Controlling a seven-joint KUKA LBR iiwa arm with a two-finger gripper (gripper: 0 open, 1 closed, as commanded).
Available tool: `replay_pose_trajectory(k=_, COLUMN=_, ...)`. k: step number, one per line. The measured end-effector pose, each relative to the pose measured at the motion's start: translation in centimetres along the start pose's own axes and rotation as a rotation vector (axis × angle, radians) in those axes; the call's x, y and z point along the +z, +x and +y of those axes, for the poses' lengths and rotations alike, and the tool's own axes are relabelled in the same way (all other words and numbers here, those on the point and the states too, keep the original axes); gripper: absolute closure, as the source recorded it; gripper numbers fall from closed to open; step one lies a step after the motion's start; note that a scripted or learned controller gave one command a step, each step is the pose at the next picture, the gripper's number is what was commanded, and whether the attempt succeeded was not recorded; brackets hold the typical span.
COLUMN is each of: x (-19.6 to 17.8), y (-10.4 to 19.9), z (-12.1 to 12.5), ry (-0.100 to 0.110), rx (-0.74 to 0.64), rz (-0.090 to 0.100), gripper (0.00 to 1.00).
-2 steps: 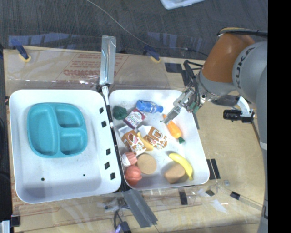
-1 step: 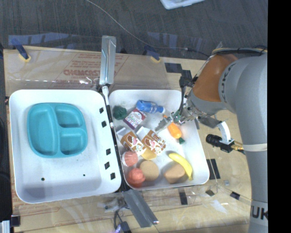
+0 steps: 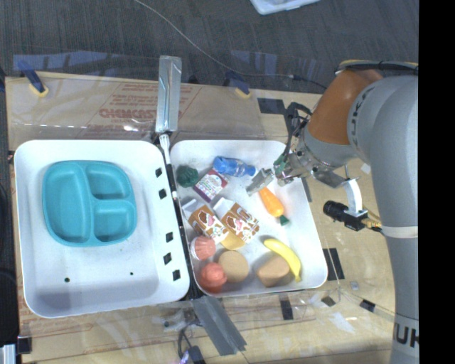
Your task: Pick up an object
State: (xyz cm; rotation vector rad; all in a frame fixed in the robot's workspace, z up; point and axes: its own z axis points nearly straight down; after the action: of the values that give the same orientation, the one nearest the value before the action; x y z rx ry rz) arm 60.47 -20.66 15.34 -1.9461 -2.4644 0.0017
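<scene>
Gripper (image 3: 261, 181) low — by carrot (image 3: 271, 202)

Teal divided tray (image 3: 89, 201) sitting flat in the left white bin (image 3: 43, 284), toward its far side. Metal bar (image 3: 168, 96) sticking up at the far end of the seam between bins. Thin cable (image 3: 192, 44) snaking over dark carpet (image 3: 85, 28) beyond the desk (image 3: 355, 313). Crumpled white thing (image 3: 281, 6) at far edge.
</scene>
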Motion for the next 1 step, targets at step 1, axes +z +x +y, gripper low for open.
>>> replay_pose_trajectory(k=1, x=6.17, y=-0.14, z=-0.34, ry=-0.001, rx=-0.057, rz=0.001, gripper=0.00)
